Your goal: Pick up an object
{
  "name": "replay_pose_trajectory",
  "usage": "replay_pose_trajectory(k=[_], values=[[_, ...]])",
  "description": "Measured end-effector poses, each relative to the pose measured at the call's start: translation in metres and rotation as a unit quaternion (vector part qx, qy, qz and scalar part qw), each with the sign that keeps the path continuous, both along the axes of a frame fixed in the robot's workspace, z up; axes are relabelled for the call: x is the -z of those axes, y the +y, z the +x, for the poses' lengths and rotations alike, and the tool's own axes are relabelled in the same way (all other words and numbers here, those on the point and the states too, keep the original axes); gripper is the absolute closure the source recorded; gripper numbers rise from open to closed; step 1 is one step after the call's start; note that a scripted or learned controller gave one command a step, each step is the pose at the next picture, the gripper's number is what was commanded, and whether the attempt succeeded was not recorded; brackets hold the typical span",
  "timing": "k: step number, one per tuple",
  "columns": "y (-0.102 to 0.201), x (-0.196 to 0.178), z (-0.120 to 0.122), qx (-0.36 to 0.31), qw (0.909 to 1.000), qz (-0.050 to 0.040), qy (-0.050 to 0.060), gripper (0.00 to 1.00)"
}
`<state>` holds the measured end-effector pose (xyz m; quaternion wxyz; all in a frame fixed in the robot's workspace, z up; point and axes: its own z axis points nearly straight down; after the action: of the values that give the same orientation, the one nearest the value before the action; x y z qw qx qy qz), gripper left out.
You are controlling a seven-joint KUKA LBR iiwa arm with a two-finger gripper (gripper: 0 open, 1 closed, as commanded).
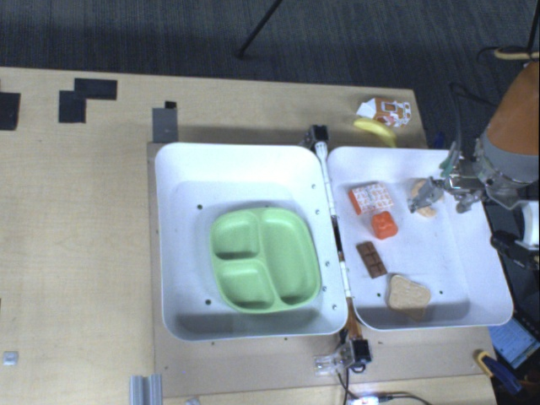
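Progress looks slight: nothing is lifted yet, as far as you can judge. Gripper [440,190] sits low at about 2 o'clock in the right bin [481,310], just beside a small tan object [422,201]; whether it is open or closed you cannot tell. Orange block [384,224], brown bar [371,260] and heart-shaped piece [408,294] lie untouched; the green tray [263,258] fills the left bin [181,226].

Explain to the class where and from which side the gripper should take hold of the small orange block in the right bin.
Probably from straight above, fingers closing across the two opposite side faces of the orange block. It sits compact and blocky on the right bin floor, with clear floor on its left and right. The checkered block and brown bar lie close above and below it, so closing left-to-right looks safest.
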<state>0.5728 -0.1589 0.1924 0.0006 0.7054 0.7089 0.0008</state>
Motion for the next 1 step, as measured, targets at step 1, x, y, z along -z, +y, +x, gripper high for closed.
replay_pose_trajectory(k=[1], values=[[0.0068, 0.0939, 0.0545, 0.001, 1.0, -0.0014, -0.005, 0.0]])
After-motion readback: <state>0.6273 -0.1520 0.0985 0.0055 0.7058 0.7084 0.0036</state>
